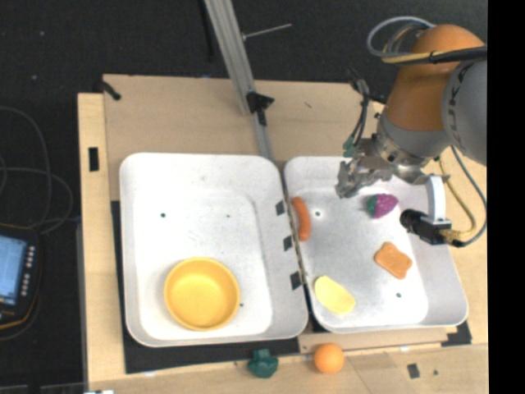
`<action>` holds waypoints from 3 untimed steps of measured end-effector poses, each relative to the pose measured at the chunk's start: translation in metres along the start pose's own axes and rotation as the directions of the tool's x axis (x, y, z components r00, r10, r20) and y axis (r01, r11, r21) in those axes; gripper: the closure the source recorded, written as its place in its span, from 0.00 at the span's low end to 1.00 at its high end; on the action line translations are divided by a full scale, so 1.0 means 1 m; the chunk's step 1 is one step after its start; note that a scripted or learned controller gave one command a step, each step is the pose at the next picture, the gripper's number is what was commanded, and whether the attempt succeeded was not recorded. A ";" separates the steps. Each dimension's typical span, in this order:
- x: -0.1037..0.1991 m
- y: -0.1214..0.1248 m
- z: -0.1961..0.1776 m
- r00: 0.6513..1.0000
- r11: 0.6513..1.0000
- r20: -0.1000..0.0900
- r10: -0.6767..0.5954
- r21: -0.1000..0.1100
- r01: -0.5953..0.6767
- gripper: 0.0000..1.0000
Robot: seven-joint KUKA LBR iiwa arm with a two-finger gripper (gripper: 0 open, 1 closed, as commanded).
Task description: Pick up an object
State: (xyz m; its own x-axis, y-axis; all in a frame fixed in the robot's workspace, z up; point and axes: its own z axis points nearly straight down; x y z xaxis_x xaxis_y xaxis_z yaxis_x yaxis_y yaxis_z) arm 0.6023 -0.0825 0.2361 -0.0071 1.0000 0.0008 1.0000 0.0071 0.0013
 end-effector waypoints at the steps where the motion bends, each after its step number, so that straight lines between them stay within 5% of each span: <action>1: 0.047 -0.002 0.008 1.000 1.000 0.000 0.003 0.000 -0.003 1.00; 3: 0.149 -0.011 -0.004 1.000 1.000 -0.002 -0.001 -0.001 0.001 1.00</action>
